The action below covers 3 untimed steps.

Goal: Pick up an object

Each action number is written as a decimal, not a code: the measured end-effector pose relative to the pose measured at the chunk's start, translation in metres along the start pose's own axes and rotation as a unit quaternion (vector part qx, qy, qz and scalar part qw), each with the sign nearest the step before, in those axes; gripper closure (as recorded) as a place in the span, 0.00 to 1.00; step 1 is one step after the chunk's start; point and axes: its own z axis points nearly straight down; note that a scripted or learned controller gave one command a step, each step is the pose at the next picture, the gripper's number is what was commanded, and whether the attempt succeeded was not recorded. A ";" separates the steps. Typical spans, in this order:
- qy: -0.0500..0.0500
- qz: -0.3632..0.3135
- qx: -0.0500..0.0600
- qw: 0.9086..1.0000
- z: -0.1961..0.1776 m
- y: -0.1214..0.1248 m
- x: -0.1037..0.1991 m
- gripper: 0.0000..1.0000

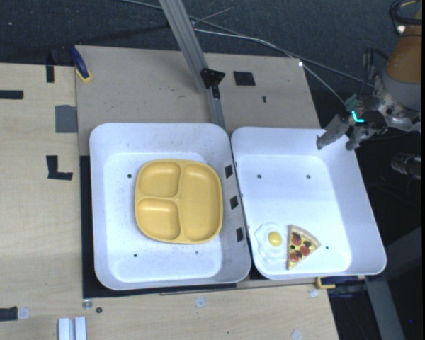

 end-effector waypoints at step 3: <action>0.000 0.000 0.001 1.000 0.102 -0.009 0.012 0.00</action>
